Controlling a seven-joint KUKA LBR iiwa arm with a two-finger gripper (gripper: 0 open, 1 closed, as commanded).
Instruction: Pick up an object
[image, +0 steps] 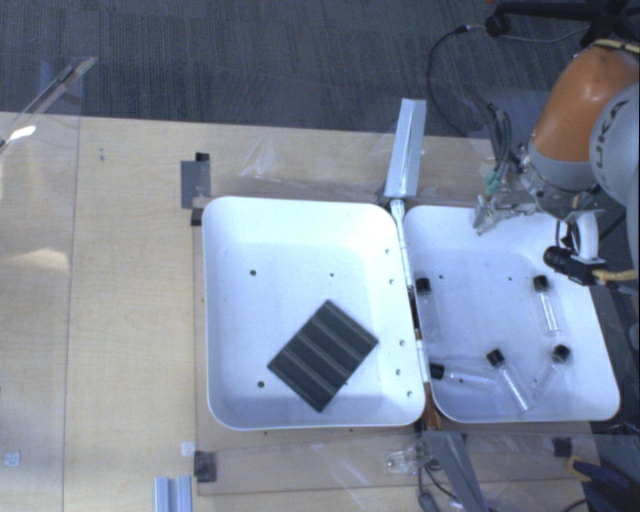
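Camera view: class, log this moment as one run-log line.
arm: over right bin's far edge | hand: holds nothing seen | left bin: dark ribbed slab | right bin: clear black-capped tubes

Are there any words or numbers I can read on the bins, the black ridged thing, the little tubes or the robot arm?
No readable text anywhere.
Dark ridged pad in the left bin: ridges only, no writing.
Clear tubes with black caps in the right bin: too small to show any label.
Arm and gripper: no readable marking.
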